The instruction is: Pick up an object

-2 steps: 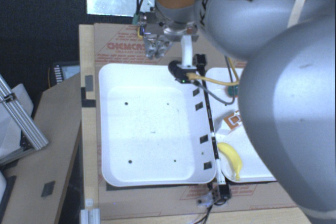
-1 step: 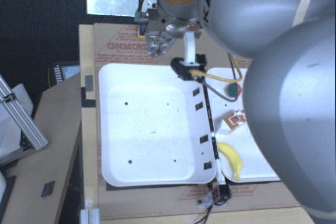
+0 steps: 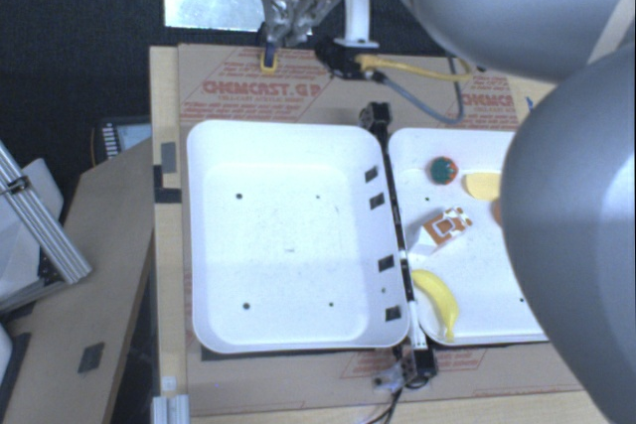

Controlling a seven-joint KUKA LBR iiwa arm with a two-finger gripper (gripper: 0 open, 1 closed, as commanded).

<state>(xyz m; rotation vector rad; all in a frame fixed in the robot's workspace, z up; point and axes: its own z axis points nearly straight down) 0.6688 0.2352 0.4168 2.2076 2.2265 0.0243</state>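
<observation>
Bulk of the grey arm (image 3: 571,213) across the right side of the frame; hid most of the right bin (image 3: 467,149), leaving just its left strip in sight; cut off at the frame's top and right edges. Yellow slice (image 3: 483,185) partly covered by the arm's edge, shape hard to make out; something reddish just below it, too little showing to name. Gripper (image 3: 281,33) at the upper middle of the frame, over the brown cardboard (image 3: 248,86) beyond the bins, blurred and tangled with cables; could not tell how far the jaws stood apart, nor whether anything sat in them. Small yellow piece (image 3: 268,62) right under the gripper's tip; too small to tell whether held, resting on the cardboard, or part of the tool. Lay in the right bin, well apart from the jaws, toward the lower right of them: green and orange ball (image 3: 442,171) nearest the bin's far rim; orange and white box (image 3: 447,226) below it; banana (image 3: 438,299) at the near left corner, beside the wall shared with the left bin (image 3: 288,313).
</observation>
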